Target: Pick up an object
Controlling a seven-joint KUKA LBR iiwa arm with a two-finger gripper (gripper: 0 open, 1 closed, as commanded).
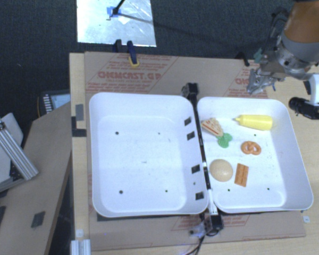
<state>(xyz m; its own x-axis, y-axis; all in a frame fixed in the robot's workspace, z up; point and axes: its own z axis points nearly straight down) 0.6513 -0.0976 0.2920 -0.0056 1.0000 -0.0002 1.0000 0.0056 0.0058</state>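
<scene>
Arm: grey KUKA with an orange band (307, 20), entering from the upper right of the camera view.
Gripper (253, 87): raised over the bench just beyond the far rim of the right bin, near its back edge – nothing between its fingers; whether they stand apart or together cannot be told from this angle.
Right bin (295, 158): shallow, white, holds all five objects.
Yellow bottle (254, 121): lying on its side near the far wall, cap end pointing toward the left bin.
Sandwich wedge (212, 126): tan with a reddish edge, near the bin's left wall, just left of the bottle.
Green piece (225, 139): small, just beside the wedge's near corner, touching or nearly so.
Pretzel (251, 148): orange-brown ring shape, in the middle of the bin, below the bottle.
Bread roll (221, 170): round, beige, toward the near left part of the bin.
Brown bar (241, 175): rectangular, orange-brown, just beside the roll on its right.
Left bin (95, 142): white, shallow, joined to the right bin along a dark clipped seam.
Bench surface: printed cardboard sheet (127, 73) under both bins.
Objects versus gripper: all lie in the bin, apart from the gripper.
</scene>
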